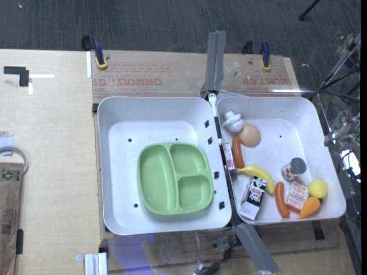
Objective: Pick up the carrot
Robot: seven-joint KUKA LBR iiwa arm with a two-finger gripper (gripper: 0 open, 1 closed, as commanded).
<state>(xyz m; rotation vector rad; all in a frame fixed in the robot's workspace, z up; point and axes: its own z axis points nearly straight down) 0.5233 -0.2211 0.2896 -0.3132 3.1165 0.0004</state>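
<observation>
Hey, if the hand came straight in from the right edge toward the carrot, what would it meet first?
Probably the right bin at its wall, then the carrot itself in the near right corner. The lemon sits close beside it, and depth is unclear from this view.
</observation>
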